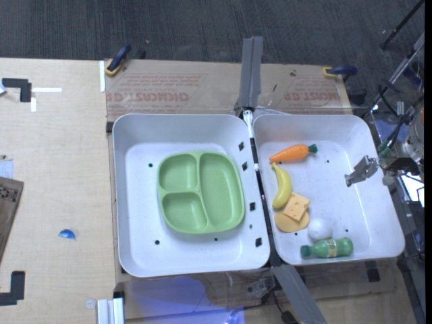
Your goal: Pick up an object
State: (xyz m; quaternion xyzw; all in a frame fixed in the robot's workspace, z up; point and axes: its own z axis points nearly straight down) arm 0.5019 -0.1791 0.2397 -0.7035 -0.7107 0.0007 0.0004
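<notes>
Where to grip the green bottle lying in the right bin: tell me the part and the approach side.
Grip the green bottle across its body, mid-length, coming straight down. It lies on its side along the right bin's near wall, so the fingers should probably close across its narrow width; the white ball sits close behind.

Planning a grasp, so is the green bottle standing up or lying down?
Lying down: the green plastic bottle rests on its side along the right white bin's near wall.

Green plate [201, 192] – orange carrot [293, 153], yellow banana [281, 186].
</notes>
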